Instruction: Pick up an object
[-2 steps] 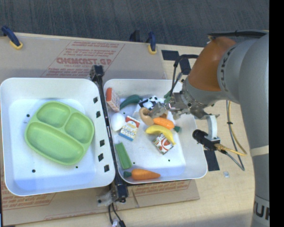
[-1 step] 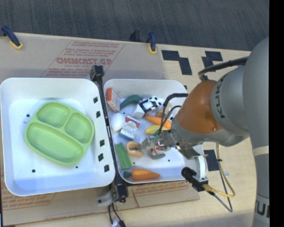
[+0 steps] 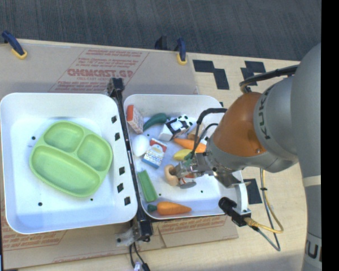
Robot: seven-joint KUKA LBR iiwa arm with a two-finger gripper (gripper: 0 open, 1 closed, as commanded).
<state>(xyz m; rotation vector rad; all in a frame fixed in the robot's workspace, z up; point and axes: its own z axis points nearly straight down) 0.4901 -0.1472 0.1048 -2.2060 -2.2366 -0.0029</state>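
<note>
Camera view: the hand (image 3: 185, 174) hangs low in the right bin (image 3: 175, 100), a tan piece (image 3: 170, 175) just left, touching. Its grip state I cannot tell.

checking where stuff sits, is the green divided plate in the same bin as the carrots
No, the green divided plate lies in the left bin, while the carrots are in the right bin.
</note>
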